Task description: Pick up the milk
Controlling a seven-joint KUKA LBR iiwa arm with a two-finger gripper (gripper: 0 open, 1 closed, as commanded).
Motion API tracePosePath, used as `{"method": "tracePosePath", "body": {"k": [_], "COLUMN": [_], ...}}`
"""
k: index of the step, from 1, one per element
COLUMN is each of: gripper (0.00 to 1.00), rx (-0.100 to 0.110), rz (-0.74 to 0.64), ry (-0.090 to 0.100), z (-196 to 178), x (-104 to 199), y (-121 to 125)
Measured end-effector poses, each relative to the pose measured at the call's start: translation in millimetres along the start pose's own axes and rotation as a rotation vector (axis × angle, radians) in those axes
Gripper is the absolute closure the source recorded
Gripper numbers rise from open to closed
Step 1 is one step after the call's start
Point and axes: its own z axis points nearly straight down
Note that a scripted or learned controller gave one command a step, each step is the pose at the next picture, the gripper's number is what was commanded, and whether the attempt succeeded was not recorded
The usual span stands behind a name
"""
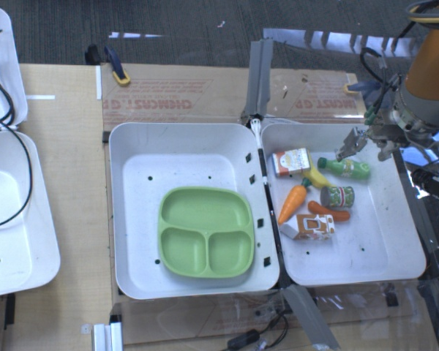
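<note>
The milk (pixel 311 227) is a small white and orange gabled carton lying on its side in the near middle of the right bin (pixel 384 251). My gripper (pixel 367 147) hangs over the far part of that bin, just above and behind a green bottle (pixel 345 168). Its fingers are spread open with nothing between them. The milk lies well to the near left of the gripper, apart from it.
Around the milk lie a carrot (pixel 293 203), a red sausage-like piece (pixel 329 211), a can (pixel 338 196), a banana (pixel 316 178) and an orange and white box (pixel 291 161). The left bin (pixel 132 196) holds a green divided plate (pixel 206 231).
</note>
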Motion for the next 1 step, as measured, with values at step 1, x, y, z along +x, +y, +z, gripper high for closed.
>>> {"method": "tracePosePath", "body": {"k": [1], "gripper": [0.0], "rx": [0.0], "rz": [0.073], "ry": [0.0], "z": [-23.8], "x": [-10.1], "y": [-31.5]}}
